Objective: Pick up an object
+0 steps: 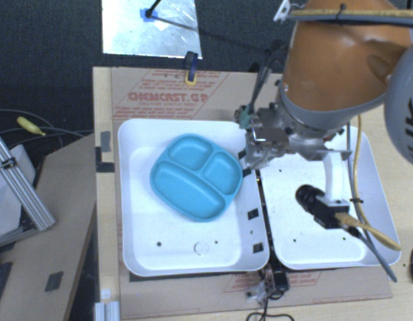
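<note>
A light blue divided plate (196, 177) with three compartments lies flat in the left bin (134, 199), a little toward its far right. My gripper (254, 154) hangs below the orange-banded wrist (333, 52), over the divider between the two bins. It is right beside the plate's right edge. I cannot make out anything held in it, and the bulky wrist hides much of it.
The right bin (293, 249) lies under the arm. A black cylindrical part (317, 206) with a yellow hose (367, 229) hangs over that bin on a white bracket. Cardboard (167, 92) lies behind the bins, and a foil sheet (149, 19) farther back.
</note>
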`<state>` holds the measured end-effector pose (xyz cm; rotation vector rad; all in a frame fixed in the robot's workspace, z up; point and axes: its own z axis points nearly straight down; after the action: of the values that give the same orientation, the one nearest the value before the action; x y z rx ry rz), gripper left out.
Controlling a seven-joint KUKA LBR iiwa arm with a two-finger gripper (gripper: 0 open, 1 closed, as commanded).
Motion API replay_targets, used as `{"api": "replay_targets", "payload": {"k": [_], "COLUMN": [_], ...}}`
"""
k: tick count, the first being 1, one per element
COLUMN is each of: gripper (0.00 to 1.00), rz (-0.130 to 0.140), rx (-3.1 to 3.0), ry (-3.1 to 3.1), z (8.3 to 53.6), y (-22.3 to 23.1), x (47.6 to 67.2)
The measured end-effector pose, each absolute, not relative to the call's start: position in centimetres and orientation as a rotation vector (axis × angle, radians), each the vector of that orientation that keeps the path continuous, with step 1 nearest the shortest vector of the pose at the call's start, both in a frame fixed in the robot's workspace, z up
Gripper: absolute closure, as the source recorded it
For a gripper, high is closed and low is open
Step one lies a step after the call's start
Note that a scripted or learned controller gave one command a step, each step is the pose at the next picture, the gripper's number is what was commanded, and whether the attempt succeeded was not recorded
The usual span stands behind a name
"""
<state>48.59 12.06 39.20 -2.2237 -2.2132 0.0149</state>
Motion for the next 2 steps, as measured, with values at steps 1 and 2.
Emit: {"api": "replay_targets", "payload": {"k": [1,2], "gripper": [1.00,1.00], "rz": [-0.011,-0.009], "rx": [-2.217,-2.216], "ry": [-2.230,-2.231], "z": [44.40,45.28], "y": [15.41,15.24], "x": [48.68,48.74]}}
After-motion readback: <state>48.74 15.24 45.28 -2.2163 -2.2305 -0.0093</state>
